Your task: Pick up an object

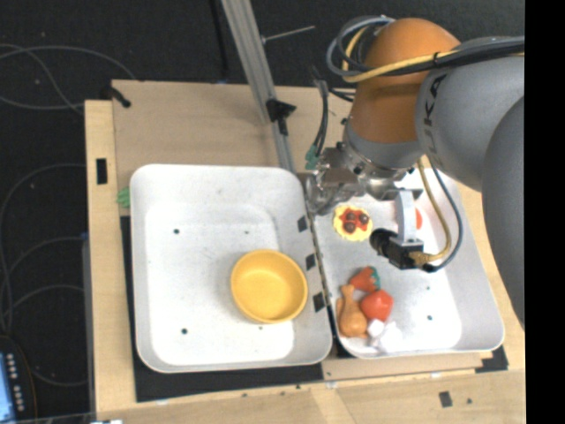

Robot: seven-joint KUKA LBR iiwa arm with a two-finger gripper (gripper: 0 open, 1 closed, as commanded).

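Toys [364, 303] you could pick, orange and red, lie clustered at the near edge of the right bin [459, 316], beside a small yellow round piece [353, 222]. Your gripper [328, 193] hangs over that bin's left rim; whether it is open, you cannot tell. A yellow bowl [268, 285] sits in the left bin [177, 263].

Bulky grey arm [477, 104], orange wrist band [402, 78], looping yellow and grey cables [353, 47]
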